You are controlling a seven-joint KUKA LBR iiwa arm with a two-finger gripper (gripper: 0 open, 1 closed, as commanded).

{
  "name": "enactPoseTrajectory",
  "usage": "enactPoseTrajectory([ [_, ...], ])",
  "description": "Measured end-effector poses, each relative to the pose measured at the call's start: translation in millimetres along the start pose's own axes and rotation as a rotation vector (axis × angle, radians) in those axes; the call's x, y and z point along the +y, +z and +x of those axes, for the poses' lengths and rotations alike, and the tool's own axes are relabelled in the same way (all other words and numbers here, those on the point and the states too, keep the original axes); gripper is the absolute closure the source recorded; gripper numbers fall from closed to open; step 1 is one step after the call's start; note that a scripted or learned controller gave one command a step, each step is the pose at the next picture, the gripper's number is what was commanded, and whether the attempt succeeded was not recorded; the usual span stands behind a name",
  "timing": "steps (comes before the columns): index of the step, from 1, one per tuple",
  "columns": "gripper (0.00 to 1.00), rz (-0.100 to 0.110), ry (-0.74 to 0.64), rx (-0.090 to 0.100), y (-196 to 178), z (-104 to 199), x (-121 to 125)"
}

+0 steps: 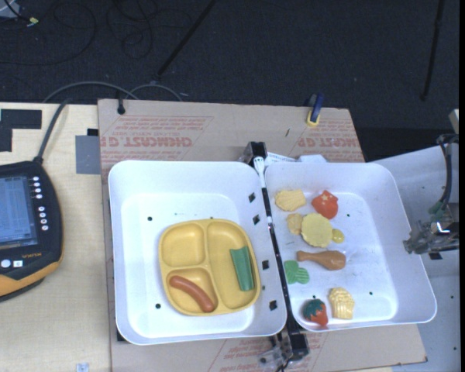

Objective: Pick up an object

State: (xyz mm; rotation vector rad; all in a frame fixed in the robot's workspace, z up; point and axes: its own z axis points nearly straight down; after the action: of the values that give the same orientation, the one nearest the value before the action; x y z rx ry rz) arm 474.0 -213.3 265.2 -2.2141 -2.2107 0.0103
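Observation:
The right bin (395, 208) holds several toy foods: a pale yellow biscuit (290, 200), a red tomato (325, 204), a round yellow piece (318, 229), a brown drumstick (322, 260), a green piece (296, 273), a red strawberry (315, 311) and a yellow corn piece (341, 303). In the left bin (139, 200) a yellow divided plate (187, 246) carries a sausage (191, 291) and a green bar (241, 269). My gripper (428, 241) is a dim grey shape at the view's right, just outside the right bin's rim and away from every object.
Both bins rest on a cardboard sheet (217, 130). A black and orange teach pendant (15, 223) lies on the bench to the left. A blue clip (315, 108) sits at the cardboard's far edge. Cables run over the dark floor behind.

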Motion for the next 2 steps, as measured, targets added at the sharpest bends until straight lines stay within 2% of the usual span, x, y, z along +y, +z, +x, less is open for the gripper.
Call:
enactPoseTrajectory([
  [1,1.00,-0.003,-0.003,0.001,88,2,2],
  [2,1.00,-0.023,-0.009,-0.005,-24,52,18],
])
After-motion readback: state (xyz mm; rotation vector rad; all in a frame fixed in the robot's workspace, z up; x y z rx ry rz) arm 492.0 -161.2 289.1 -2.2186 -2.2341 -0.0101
